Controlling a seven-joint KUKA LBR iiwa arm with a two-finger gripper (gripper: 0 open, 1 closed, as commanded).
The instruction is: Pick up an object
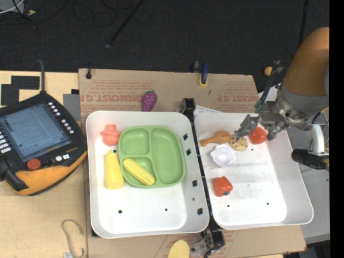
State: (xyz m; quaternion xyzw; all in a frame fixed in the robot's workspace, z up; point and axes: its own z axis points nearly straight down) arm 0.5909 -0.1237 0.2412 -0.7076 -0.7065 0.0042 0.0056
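The gripper (251,130) hangs at about one o'clock in the right bin (293,200), its fingers apart over a cookie (238,142), with a red tomato (258,135) seemingly just behind them (the view is blurred there). To grasp well, it should centre on one item, descend squarely, then close before lifting.

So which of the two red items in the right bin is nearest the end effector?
The red tomato at the bin's upper right, right beside the end effector. The red pepper lies lower, toward the middle of the bin.
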